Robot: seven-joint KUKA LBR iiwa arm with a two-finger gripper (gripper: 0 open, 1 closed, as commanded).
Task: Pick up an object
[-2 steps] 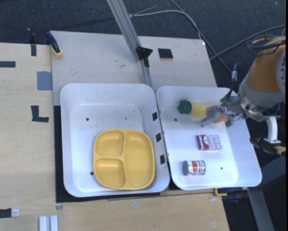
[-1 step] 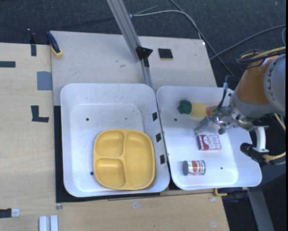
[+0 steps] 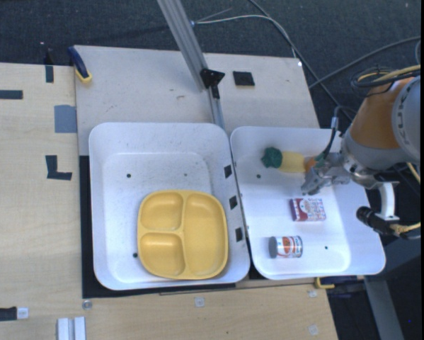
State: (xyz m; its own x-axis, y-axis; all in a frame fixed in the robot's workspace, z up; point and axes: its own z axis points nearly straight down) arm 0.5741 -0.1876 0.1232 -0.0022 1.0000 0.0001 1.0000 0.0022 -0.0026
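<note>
Nearby, red packet (image 3: 307, 210), can (image 3: 286, 246), green-yellow toy (image 3: 282, 160).

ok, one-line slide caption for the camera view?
Gripper low in right bin near corn, box, can; yellow tray in left bin.

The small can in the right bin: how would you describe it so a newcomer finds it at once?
Look in the right bin, along its near edge. The can lies on its side there, below the flat red and white packet. It is the only cylinder, with silver ends and a red and white label.
</note>
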